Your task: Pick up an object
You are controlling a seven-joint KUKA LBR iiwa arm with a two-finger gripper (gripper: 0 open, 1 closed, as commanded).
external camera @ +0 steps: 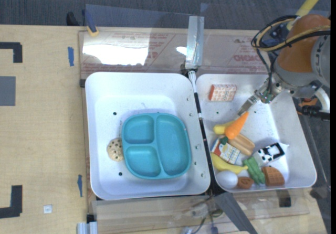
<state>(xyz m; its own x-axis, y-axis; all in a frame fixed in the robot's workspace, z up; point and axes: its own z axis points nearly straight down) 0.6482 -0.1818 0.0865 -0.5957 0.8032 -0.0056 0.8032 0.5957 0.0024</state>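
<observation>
The carrot (237, 124), an orange toy one, lies tilted in the middle of the right bin (302, 138), its tip pointing up toward the gripper (251, 103). The gripper hangs just above and to the right of the carrot's tip, low over the bin's bare floor, and nothing shows between its fingers; how far apart they stand cannot be told from this slant. Below the carrot a heap of toy food crowds the bin's near end: a hot-dog bun (243, 144), a small printed carton (228, 151), a banana (227, 165), a white egg (228, 179), a green vegetable (255, 170) and a black-and-white piece (271, 153). A pink wafer block (222, 92) rests apart near the far wall. In the left bin (105, 96) sits a teal divided plate (155, 145), with a cookie (115, 149) touching its left edge.
</observation>
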